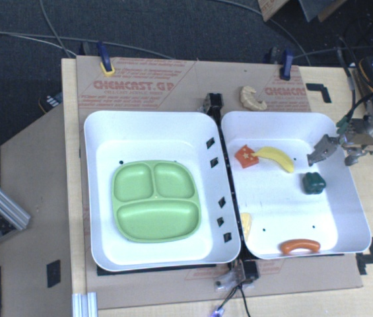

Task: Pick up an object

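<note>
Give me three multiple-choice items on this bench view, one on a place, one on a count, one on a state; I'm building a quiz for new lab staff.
1. Where does the green divided plate lie?
A. in the left bin
B. in the right bin
C. on the bench outside the bins

2. How many compartments does the plate have?
A. two
B. three
C. five

3. How does the end effector stand relative to the banana?
A. clamped on it
B. apart from it, to its right
C. resting on top of it

Key: 1 A, the plate sits on the floor of the left bin. 2 B, two small wells above one wide well. 3 B, white floor of the right bin shows between the banana and the end effector.
</note>
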You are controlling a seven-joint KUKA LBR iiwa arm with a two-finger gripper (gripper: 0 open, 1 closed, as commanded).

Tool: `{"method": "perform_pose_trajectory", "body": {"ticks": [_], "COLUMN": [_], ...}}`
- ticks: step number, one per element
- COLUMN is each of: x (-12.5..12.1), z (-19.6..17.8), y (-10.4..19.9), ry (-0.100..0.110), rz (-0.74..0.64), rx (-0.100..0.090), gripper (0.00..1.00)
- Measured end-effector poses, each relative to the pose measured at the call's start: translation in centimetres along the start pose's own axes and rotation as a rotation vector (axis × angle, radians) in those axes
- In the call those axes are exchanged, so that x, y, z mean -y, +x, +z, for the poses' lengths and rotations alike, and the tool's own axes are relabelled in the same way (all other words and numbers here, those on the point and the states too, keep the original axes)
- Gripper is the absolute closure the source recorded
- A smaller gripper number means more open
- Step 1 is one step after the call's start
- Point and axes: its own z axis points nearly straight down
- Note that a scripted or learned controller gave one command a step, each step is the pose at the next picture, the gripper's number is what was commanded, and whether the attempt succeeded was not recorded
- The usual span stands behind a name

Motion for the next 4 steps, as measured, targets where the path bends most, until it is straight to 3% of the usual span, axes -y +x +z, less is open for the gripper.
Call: {"method": "perform_pose_trajectory", "body": {"ticks": [1, 3, 4], "x": [-0.3, 0.2, -0.4], "z": [-0.7, 9.8, 12.7], "y": [0.0, 0.4, 0.1], "ry": [-0.013, -0.006, -0.029], "rz": [-0.004, -0.003, -0.002], "rx": [0.003, 0.0, 0.01], "gripper": [0.0, 0.0, 0.0]}}
